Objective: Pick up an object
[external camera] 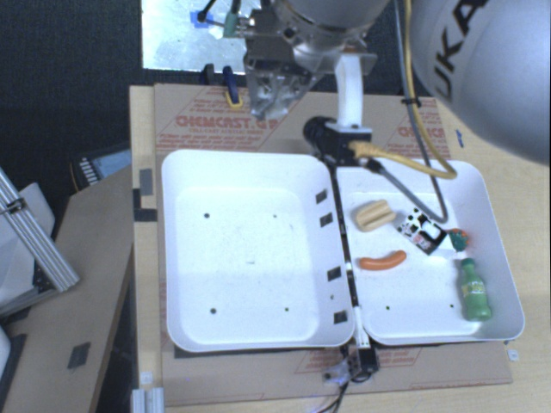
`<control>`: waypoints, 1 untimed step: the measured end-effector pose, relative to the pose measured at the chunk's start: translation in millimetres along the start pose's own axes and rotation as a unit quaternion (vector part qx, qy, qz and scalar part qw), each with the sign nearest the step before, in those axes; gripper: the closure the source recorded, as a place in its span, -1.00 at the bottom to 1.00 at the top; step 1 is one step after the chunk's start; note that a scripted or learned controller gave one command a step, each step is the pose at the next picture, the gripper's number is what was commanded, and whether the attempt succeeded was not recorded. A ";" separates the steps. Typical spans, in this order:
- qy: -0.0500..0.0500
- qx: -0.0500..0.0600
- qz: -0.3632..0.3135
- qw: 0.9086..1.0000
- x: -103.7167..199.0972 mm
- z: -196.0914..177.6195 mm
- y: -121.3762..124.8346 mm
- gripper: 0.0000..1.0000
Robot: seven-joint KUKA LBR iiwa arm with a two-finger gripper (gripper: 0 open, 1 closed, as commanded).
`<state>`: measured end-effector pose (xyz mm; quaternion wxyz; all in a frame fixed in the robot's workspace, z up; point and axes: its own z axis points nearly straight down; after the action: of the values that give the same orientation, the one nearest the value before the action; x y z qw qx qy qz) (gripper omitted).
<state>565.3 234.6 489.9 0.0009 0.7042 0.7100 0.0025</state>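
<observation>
Objects for the pick all lay in the right bin [504, 312]: a tan bread roll [374, 214], an orange sausage [381, 261], a black-and-white cow toy [422, 231] and a green bottle [472, 290] near the far right wall — loosely scattered and mostly apart from one another, which should leave finger room around each. The left bin [185, 334] showed only its bare white floor. The gripper [274, 93] hung high above the back edge of the bench, over the cardboard rather than either bin, with nothing visible between its fingers; whether they stood wide or narrow I could not tell. No object had been lifted yet.
</observation>
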 end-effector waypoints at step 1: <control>0.000 -0.001 -0.002 1.000 0.2 -11.0 0.3 1.00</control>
<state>565.6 234.9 500.9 0.0012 0.7024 0.7117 0.0033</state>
